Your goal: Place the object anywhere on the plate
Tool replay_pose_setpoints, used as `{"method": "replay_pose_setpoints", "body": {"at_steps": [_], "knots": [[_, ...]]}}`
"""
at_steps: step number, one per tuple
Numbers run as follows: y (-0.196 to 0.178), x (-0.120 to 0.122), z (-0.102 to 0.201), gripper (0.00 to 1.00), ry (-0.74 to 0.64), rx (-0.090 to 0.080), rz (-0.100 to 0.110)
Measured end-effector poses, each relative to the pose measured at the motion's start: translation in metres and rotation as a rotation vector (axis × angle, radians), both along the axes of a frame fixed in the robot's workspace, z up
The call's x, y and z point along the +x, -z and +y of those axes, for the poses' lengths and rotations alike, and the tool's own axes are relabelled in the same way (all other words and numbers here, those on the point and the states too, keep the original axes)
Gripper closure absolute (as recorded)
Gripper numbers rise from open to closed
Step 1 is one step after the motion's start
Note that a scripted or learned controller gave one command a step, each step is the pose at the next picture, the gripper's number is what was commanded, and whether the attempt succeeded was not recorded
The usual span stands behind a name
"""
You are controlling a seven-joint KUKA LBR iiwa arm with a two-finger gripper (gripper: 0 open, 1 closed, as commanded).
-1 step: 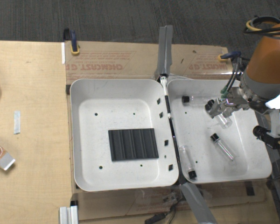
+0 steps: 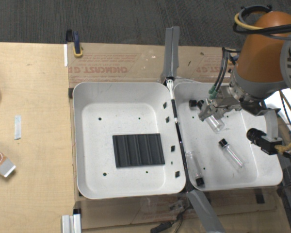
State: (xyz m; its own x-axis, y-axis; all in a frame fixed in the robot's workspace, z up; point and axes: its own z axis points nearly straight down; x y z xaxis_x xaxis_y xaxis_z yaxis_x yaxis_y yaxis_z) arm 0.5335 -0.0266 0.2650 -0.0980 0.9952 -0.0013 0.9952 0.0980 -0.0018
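Observation:
A dark ribbed plate (image 2: 138, 149) lies flat in the middle of the left bin (image 2: 87, 178). The right bin (image 2: 262, 176) holds clear vials with black caps. One vial (image 2: 231, 153) lies near the bin's middle. Another vial (image 2: 194, 166) rests along the left wall. A third clear vial (image 2: 215, 124) sits right under my gripper (image 2: 208, 114), touching or nearly touching its tip. The gripper hangs low over the upper part of the right bin, well to the right of the plate. A small black piece (image 2: 194, 103) lies just left of it.
A raised divider (image 2: 177, 130) runs between the two bins. A black fitting (image 2: 259, 139) juts in at the right bin's right side. On the bench to the left lie a small packet (image 2: 2, 162) and a grey strip (image 2: 17, 127).

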Motion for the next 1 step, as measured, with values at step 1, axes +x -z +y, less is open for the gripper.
{"method": "replay_pose_setpoints", "body": {"at_steps": [1], "knots": [[-0.0014,-0.0426,0.0746,1.0,0.367,-0.002,0.003]]}}
